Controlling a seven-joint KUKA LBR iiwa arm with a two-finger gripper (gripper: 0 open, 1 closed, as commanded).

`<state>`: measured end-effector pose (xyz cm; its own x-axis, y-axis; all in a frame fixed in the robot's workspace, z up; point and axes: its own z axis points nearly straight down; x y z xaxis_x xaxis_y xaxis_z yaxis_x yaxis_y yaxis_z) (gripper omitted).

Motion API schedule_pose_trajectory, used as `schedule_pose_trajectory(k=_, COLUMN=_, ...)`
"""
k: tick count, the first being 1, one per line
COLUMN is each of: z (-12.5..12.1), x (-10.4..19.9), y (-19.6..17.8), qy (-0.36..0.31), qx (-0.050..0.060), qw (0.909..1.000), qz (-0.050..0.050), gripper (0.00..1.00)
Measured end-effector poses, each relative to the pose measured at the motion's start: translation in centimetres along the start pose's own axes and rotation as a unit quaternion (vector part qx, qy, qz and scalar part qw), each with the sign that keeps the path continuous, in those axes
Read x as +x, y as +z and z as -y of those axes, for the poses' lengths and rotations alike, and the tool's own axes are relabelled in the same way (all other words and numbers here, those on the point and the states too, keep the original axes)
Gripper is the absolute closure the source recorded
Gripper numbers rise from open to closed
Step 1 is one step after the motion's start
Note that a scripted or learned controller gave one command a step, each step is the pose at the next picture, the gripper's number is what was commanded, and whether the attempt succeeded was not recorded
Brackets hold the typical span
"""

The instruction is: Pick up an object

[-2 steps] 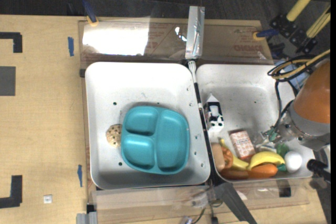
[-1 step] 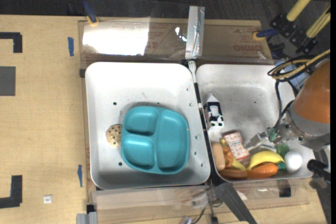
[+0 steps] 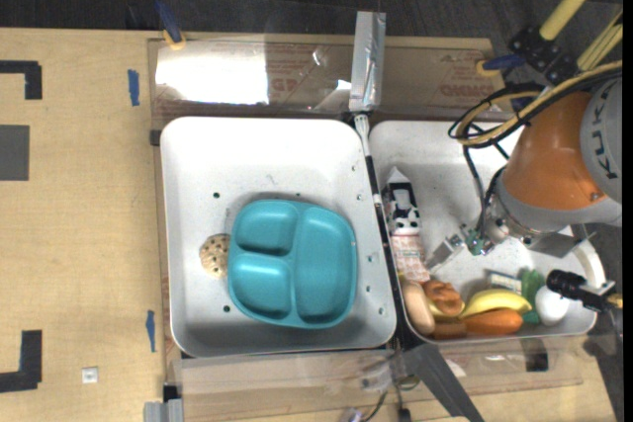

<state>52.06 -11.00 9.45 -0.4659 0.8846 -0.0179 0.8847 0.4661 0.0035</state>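
1. Camera view, general: the counter [image 3: 69, 212] carries two white bins side by side. The left bin [image 3: 198, 153] sits at centre frame; the right bin [image 3: 435, 148] sits at centre right.

2. Camera view, left bin: it holds a teal divided plate [image 3: 293, 261] and, just beside the plate's left edge, a small speckled cookie [image 3: 213, 254].

3. Camera view, right bin: the candidate items crowd its lower edge. Noted are a banana [image 3: 497, 300], an orange carrot-like piece [image 3: 485, 322] just below it, a pale sausage-shaped piece [image 3: 419, 307] to the left, and a small bottle [image 3: 405, 232] lying along the bin's left wall.

4. Camera view, arm: the arm [image 3: 554, 158] enters from the right of the frame and hangs over the right bin. The tool [image 3: 473, 242] is low, in the bin's middle, above and left of the banana. Its state cannot be determined; no item is seen in it.

5. Judgement, step in hand: approach to a grasp, nothing yet lifted.

6. Recommendation: choose one item with free space around it. The bottle stands somewhat apart from the pile and may be the cleaner target. The banana touches its neighbours, so a grasp there risks a pinch on two items or a slip.

7. Recommendation: descend straight, centre over the item's narrow axis, and keep clear of the bin wall.
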Motion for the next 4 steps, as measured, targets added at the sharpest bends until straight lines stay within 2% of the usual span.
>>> schedule_pose_trajectory(k=1, z=-4.9, x=-1.7, y=0.7, qy=0.029, qx=-0.001, qw=0.9996, qz=-0.006, gripper=0.00)
schedule_pose_trajectory(k=2, z=3.5, x=1.3, y=0.6, qy=0.004, qx=0.000, qw=1.0000, qz=-0.007, gripper=0.00)
schedule_pose_trajectory(k=3, z=3.1, x=1.2, y=-0.5, qy=0.004, qx=-0.004, qw=1.0000, qz=-0.004, gripper=1.00)
schedule_pose_trajectory(k=4, z=2.7, x=2.3, y=-5.4, qy=-0.022, qx=-0.001, qw=0.9997, qz=-0.007, gripper=1.00)
